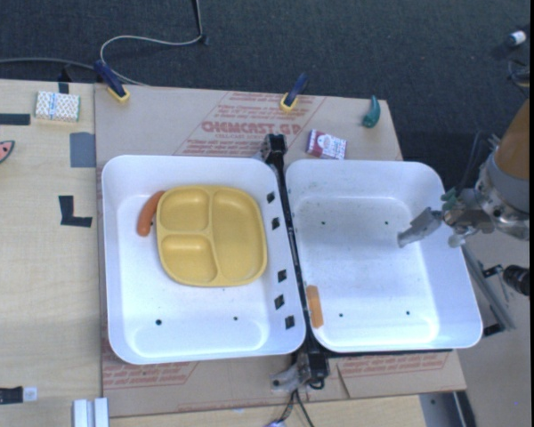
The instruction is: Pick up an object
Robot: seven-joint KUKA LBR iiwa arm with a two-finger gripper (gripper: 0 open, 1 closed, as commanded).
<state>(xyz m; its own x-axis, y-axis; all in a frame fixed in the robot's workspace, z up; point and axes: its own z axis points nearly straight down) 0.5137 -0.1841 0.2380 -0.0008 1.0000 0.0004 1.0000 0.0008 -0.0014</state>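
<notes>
A: Orange carrot-shaped plastic toy is lying in the right-hand white bin, tucked against that bin's left wall near its front corner. It is looking like the nearest candidate for the pick.

B: What else is lying about?

A: A second orange sausage-shaped toy is resting in the left-hand white bin, touching the left edge of a yellow three-compartment plastic tray.

B: And the arm?

A: The two-finger gripper is hanging over the right side of the right bin, well apart from the carrot toy. Nothing is sitting between the fingers; whether they are spread or pressed together is not showing clearly, so he cannot tell.

B: So which step is this?

A: Judging by the gap, the approach is only beginning. The next move is calling for travel across the bin toward its front-left corner, then a descent close to the wall, which is leaving little room for one finger.
</notes>
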